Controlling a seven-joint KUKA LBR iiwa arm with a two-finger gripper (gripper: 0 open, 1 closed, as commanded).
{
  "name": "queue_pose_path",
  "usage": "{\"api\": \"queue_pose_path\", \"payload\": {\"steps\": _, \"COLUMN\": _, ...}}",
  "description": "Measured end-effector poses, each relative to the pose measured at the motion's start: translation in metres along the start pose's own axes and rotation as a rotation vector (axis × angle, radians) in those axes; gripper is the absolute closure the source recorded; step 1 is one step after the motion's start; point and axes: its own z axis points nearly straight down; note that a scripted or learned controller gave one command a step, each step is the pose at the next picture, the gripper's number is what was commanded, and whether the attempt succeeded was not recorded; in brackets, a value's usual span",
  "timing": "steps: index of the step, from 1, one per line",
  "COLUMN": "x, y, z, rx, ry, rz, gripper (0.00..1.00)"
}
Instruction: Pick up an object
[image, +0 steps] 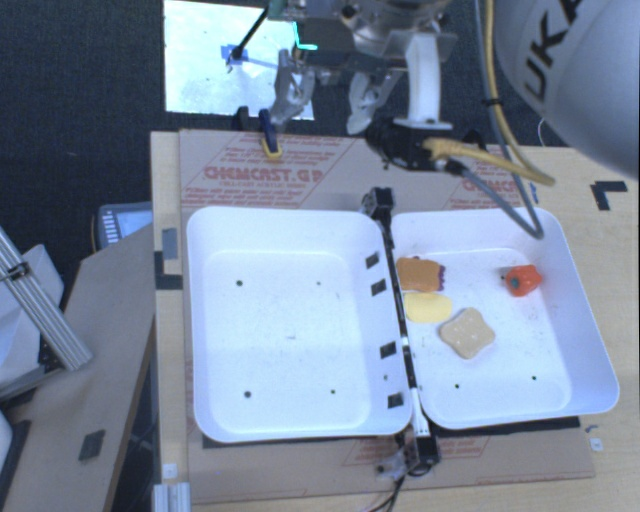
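Camera view: two white bins sit side by side on the table. The left bin has nothing in it. The right bin holds four items: an orange block by the dividing wall, a yellow disc touching it below, a tan cookie-shaped piece just beside the disc, and a red-orange piece well apart toward the right wall. The arm is cut off at the top edge. The gripper hangs high beyond the bins' far rim, fingers spread wide, nothing between them, well apart from all four items. A yellow cable crosses the right bin's far corner.
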Motion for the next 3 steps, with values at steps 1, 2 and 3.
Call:
{"api": "queue_pose_path", "payload": {"steps": 1, "x": 0.000, "y": 0.000, "z": -0.012, "rx": -0.003, "ry": 0.001, "rz": -0.004, "gripper": 1.00}}
{"api": "queue_pose_path", "payload": {"steps": 2, "x": -0.001, "y": 0.039, "z": 0.001, "rx": 0.000, "ry": -0.001, "rz": 0.007, "gripper": 1.00}}
{"api": "queue_pose_path", "payload": {"steps": 3, "x": -0.001, "y": 0.066, "z": 0.000, "rx": -0.001, "ry": -0.001, "rz": 0.007, "gripper": 1.00}}
